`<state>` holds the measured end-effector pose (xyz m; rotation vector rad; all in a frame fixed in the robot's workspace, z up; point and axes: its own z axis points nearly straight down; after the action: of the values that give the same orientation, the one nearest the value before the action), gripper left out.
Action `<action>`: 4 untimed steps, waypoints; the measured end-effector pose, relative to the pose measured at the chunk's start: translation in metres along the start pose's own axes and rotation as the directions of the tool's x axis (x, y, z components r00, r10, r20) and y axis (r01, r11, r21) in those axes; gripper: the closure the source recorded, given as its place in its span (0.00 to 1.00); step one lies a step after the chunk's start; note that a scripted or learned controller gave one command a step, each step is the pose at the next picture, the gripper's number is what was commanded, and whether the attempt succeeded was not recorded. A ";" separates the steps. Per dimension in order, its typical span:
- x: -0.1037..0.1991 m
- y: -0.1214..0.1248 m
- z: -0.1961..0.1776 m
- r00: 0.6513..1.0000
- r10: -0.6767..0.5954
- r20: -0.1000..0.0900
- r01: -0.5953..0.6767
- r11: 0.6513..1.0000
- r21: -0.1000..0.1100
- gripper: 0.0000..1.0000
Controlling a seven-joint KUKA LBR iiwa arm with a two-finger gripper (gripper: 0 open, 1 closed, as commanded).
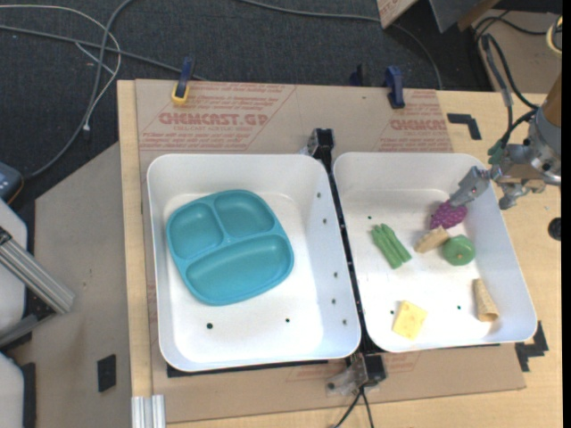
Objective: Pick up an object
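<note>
The right bin (500,328) holds several small items: a purple bunch of grapes (449,213), a green apple (459,250), a beige wedge (432,239), a green bean bundle (390,244), a yellow cheese block (409,319) and a tan cone (485,300). My gripper (488,194) hovers over the bin's upper right corner, just up and right of the grapes. Its fingers are spread open with nothing between them. One fingertip (467,190) points toward the grapes.
The left bin (169,328) holds a teal divided plate (231,245). A black divider (339,230) runs between the bins. Blue clamps (185,78) (393,86) hold the cardboard at the back. Cables trail at the right behind the arm.
</note>
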<state>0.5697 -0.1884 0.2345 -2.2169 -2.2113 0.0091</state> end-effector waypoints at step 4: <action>0.016 0.006 0.148 1.000 -0.002 0.001 0.002 1.000 -0.005 0.00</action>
<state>0.5743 -0.1719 0.0866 -2.2172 -2.2168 0.0038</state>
